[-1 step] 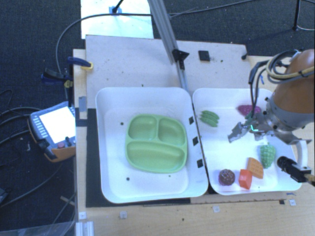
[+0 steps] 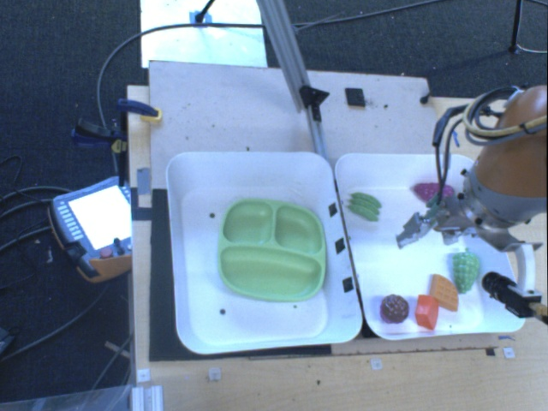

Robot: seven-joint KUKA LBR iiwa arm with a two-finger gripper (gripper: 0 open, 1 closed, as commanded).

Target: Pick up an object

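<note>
Left bin (image 2: 184, 255): one green divided tray (image 2: 272, 249) near centre, bare white floor on all sides of it.

Right bin (image 2: 370, 311): green pea pod (image 2: 365, 205) near the upper left corner; pink piece (image 2: 428, 192) by the far rim; green textured item (image 2: 465, 270), possibly grapes, right of centre; orange wedge (image 2: 443, 292), red piece (image 2: 426, 312) and dark brown ball (image 2: 394, 308) crowding the near rim. Open floor lies at centre left.

Gripper (image 2: 413, 230): over mid-bin, nothing between the fingers; whether they are spread cannot be told.
</note>
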